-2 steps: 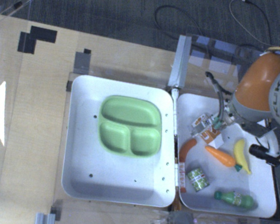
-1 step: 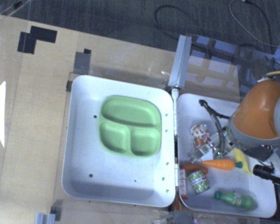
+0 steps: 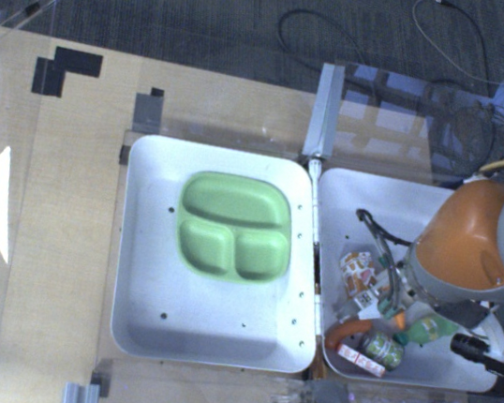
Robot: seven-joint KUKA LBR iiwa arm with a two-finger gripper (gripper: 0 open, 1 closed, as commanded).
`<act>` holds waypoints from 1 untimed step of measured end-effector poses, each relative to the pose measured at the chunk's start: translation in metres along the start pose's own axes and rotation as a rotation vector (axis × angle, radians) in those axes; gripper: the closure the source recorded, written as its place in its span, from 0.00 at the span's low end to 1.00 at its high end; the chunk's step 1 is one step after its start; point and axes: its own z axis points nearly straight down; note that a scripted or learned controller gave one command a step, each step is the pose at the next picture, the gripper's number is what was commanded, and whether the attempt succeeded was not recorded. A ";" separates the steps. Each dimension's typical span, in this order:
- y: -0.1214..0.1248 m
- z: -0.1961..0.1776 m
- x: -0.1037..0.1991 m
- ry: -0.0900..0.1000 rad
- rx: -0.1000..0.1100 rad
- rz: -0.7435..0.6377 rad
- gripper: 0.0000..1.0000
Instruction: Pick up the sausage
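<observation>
The sausage (image 3: pixel 349 331), a curved orange-red piece, lies near the front left corner of the right bin (image 3: pixel 347 201). Its right end touches a green can (image 3: pixel 383 349). The arm, with its orange band (image 3: pixel 466 247), reaches in from the right and hangs low over that bin. My gripper (image 3: pixel 395 291) sits under the wrist, above and to the right of the sausage, among the clutter. The wrist hides most of it. Nothing shows as lifted off the bin floor.
The right bin also holds a printed packet (image 3: pixel 360 271), a red-and-white box (image 3: pixel 361 359) at the front wall and a green bottle (image 3: pixel 425 330). A green compartment tray (image 3: pixel 233 226) lies in the left bin (image 3: pixel 144 255). A metal divider (image 3: pixel 324 112) stands behind the bins.
</observation>
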 end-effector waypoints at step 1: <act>-0.016 0.003 0.009 0.009 0.006 0.268 0.00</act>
